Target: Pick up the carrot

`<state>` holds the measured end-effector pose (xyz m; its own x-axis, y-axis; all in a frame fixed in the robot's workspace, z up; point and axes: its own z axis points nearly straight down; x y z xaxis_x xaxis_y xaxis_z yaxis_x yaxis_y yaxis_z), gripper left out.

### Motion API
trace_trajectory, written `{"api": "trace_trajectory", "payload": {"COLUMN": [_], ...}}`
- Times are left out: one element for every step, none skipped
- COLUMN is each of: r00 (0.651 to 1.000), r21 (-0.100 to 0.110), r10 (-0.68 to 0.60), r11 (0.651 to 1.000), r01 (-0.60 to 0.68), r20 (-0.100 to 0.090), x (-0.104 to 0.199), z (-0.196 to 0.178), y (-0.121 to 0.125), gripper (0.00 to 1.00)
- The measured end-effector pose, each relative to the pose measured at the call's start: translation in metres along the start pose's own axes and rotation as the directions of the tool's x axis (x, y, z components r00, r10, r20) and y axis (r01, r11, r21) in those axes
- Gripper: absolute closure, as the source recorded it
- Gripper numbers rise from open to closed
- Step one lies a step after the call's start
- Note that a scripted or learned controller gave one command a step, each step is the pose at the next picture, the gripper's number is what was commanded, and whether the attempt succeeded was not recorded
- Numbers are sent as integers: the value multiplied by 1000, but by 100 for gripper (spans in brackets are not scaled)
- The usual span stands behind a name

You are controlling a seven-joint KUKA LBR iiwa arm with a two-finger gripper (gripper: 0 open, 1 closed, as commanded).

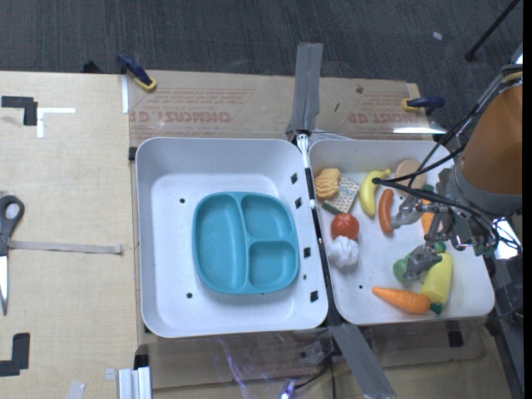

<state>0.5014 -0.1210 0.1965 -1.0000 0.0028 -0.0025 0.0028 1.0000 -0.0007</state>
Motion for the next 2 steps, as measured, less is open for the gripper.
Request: {"api": "trace_trajectory", "payload": {"r00": [990,973], "r21": [0,-5], "r10": [140,230], "r11": [990,973], "r01": [-140,-230], "r20": [1,19], "x": [-36,-55], "z": [71,92], "y": [-64,-72], "gripper": [0,0]}}
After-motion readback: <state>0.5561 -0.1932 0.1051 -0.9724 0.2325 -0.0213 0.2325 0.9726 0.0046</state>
